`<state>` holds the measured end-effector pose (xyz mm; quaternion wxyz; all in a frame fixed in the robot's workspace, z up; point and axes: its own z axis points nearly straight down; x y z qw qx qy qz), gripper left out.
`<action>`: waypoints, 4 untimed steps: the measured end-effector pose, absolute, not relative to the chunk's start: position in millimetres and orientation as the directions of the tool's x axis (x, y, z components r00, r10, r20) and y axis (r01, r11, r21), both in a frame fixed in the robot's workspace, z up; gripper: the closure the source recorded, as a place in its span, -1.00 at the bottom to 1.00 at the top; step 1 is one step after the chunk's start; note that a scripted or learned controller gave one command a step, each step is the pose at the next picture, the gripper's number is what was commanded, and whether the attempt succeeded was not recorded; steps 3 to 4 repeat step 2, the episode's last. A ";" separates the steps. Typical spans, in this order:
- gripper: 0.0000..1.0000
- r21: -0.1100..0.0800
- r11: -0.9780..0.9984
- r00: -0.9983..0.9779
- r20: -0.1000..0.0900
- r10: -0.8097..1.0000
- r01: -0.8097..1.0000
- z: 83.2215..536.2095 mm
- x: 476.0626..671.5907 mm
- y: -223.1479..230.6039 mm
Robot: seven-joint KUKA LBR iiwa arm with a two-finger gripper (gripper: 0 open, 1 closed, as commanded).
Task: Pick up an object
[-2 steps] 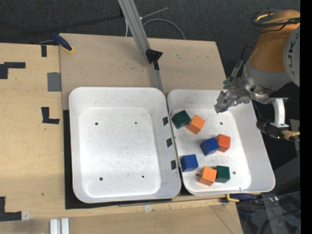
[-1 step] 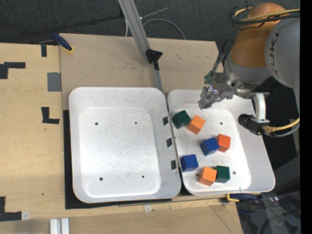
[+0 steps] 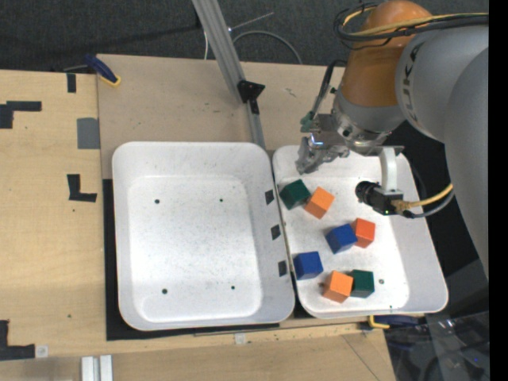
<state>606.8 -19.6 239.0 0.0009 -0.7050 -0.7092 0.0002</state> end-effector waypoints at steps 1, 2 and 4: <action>1.00 -0.001 0.007 -0.007 0.002 1.000 1.000 246.2 609.2 36.5; 1.00 -0.002 0.006 -0.006 0.001 1.000 1.000 242.2 610.3 80.5; 1.00 -0.002 0.006 -0.006 0.001 1.000 1.000 242.2 610.3 80.5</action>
